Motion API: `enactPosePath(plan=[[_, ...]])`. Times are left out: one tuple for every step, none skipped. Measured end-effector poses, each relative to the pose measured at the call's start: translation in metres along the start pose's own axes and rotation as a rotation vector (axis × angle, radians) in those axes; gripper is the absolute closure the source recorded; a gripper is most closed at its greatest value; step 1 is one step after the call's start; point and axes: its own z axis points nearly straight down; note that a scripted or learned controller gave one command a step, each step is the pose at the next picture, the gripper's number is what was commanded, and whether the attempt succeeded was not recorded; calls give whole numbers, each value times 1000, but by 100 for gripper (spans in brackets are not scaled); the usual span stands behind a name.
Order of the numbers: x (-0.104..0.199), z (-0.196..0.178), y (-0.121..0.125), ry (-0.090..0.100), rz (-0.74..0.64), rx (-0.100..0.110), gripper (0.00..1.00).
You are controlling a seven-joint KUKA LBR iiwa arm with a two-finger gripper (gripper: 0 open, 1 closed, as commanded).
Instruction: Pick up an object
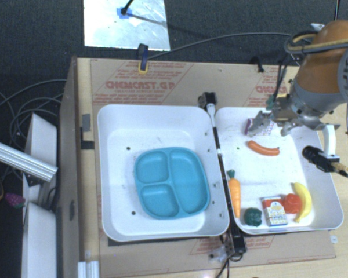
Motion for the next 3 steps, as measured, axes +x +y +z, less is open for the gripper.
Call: enactPosePath(plan=[[-28, 124, 22, 1, 3, 6, 0], [5, 127, 46, 1, -2, -1, 0], [4, 116, 47, 0, -3, -4, 100]])
